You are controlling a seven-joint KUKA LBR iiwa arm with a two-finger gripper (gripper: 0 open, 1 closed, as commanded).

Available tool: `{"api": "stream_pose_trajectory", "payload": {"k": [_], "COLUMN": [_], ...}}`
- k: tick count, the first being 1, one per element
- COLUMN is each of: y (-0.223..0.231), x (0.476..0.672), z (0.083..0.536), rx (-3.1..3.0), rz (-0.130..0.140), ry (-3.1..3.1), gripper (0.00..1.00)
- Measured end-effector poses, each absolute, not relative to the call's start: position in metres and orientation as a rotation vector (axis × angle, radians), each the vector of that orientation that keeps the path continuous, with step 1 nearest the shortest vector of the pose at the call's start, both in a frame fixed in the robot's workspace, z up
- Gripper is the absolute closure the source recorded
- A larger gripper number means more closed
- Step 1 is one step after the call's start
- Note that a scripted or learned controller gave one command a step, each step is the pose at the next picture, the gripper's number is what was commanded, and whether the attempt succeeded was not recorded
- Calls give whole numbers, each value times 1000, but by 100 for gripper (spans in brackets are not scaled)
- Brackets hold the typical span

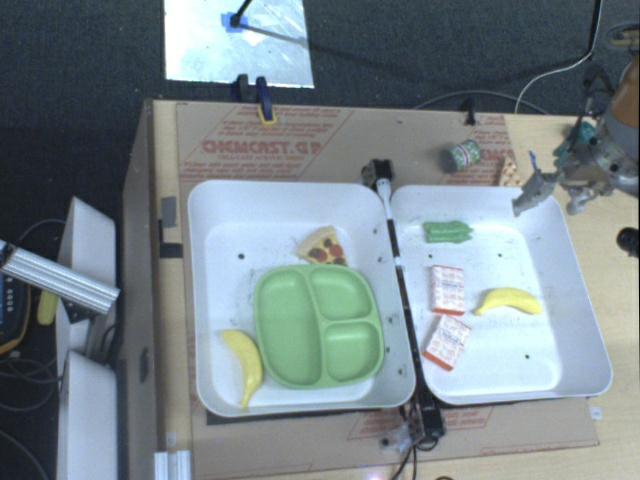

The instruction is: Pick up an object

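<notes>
The right bin [575,298] holds four loose things. A yellow banana [508,301] lies toward its right side, curved, with its ends pointing left and right. Left of it lie two small red-and-white packets [447,289], one nearer than the other; the near packet [447,342] is tilted. At the far side of the bin lies a green piece [446,231], longish and lumpy; what it is cannot be made out.

The gripper [552,193] hangs at the far right corner of the right bin, over its rim, apart from all the things in it. Its fingers point down and to the left, and nothing sits between them. A gap between them suggests they are spread, but the picture is blurred there. The arm is cut off by the right edge of the view.

The left bin [215,258] holds a green tray [318,325] with three compartments, which takes up most of its near half. A second banana [243,365] lies just left of the tray, touching its edge. A pizza slice [322,248] lies just beyond the tray.

Beyond the bins, on the brown board [300,138], a small can [463,155] lies on its side. A blue clamp [264,98] grips the board's far edge. On the dark floor farther off lies a shiny sheet [238,28].
</notes>
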State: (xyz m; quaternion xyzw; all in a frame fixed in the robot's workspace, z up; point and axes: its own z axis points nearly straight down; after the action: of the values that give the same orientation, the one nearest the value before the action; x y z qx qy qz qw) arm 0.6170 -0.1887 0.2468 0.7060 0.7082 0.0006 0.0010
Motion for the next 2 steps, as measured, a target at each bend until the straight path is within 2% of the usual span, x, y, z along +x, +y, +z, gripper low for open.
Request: {"api": "stream_pose_trajectory", "payload": {"k": [1, 2], "y": [-207, -167], "x": [573, 544], "z": [132, 97], "rx": [2221, 2219], "rz": [-2, 0], "ry": [2223, 2225], "gripper": [0, 0]}}
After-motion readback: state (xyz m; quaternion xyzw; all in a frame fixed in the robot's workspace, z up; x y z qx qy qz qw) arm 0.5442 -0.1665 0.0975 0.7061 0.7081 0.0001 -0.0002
